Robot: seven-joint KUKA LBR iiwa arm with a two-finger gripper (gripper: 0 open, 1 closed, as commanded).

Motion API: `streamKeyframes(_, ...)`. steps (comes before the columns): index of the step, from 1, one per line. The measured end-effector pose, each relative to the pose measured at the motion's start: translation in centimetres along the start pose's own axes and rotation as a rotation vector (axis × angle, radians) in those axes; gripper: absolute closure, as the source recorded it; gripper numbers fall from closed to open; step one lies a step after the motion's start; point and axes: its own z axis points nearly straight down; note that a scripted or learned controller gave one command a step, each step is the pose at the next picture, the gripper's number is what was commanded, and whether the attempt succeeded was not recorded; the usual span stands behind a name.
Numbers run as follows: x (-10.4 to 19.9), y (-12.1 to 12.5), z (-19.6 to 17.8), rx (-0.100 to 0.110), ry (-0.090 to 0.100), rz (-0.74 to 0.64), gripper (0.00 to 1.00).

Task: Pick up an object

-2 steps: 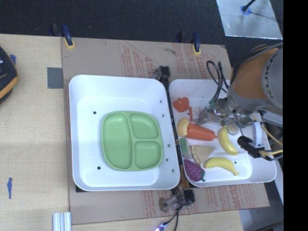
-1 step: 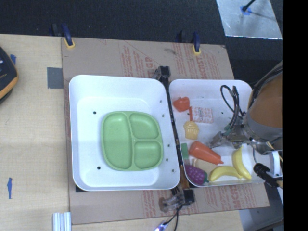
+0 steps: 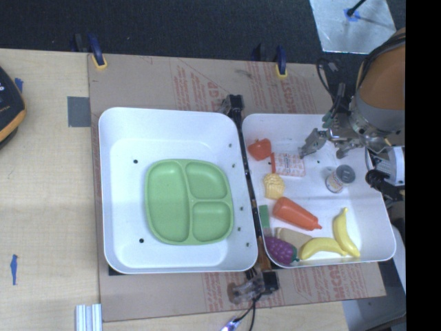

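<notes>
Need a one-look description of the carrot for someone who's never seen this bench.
Look in the right-hand white bin, near its middle. The carrot lies there, just below the small yellow corn and above the bananas. It is the only orange, tapered thing.

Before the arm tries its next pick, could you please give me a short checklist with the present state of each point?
1. Pincer over the right bin: ok, it hangs above the upper part.
2. Pincer free of any object: ok, nothing sits between its fingers.
3. Object close by: ok, the red and white packet lies just below and left of it.
4. Packet apart from neighbours: not ok, the yellow corn nearly touches its corner.
5. Pincer height above the bin floor: cannot tell.
6. Left bin: ok, it holds the green divided plate, away from the arm.
</notes>
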Motion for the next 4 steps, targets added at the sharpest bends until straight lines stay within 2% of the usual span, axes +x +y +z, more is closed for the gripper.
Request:
streamKeyframes(1,4.3,-0.7,8.4,0.005,0.0,-0.001,0.0)
streamKeyframes(2,6.0,3.2,8.3,0.002,0.001,0.0,0.0)
streamKeyframes(3,5.9,3.3,7.1,0.002,0.0,-0.003,1.0)
streamKeyframes(4,0.0,-3.7,8.1,0.004,0.0,0.002,1.0)
